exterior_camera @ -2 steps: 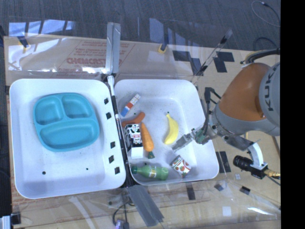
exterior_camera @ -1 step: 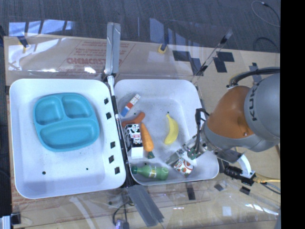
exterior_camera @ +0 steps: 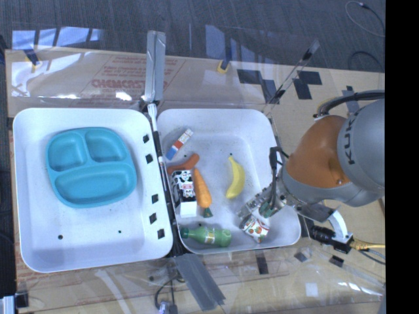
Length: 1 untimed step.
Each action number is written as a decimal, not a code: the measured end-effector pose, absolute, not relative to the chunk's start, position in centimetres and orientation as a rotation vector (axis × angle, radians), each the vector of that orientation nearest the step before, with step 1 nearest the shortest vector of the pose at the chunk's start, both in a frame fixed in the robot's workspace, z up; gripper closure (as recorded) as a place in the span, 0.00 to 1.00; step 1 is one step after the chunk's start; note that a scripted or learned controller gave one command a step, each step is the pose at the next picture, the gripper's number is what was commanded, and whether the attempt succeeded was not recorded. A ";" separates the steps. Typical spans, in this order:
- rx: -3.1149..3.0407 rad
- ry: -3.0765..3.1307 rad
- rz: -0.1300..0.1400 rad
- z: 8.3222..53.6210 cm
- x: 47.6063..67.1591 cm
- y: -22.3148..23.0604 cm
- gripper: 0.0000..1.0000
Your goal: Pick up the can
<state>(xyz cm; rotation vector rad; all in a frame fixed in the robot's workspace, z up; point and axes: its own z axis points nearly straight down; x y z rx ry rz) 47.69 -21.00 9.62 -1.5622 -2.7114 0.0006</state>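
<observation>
Where the right bin (exterior_camera: 278,142) ends—fingers (exterior_camera: 254,207) seemingly around the can (exterior_camera: 256,227).

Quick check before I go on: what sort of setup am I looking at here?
Likely a robot lab pick-and-place bench, not a kitchen: two white bins side by side, toy-like food such as a banana and carrot, and the grey-and-orange arm over the can.

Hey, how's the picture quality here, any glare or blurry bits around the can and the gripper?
Camera view: bright glare streaks on the clear sheeting behind the bins; the gripper and can look soft and small, so finger detail is lost; the banana casts a faint shadow; the blue tray is evenly lit.
</observation>
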 end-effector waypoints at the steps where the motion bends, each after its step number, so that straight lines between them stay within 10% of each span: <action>1: -1.562 -2.712 0.001 9.6 47.7 -21.0 0.00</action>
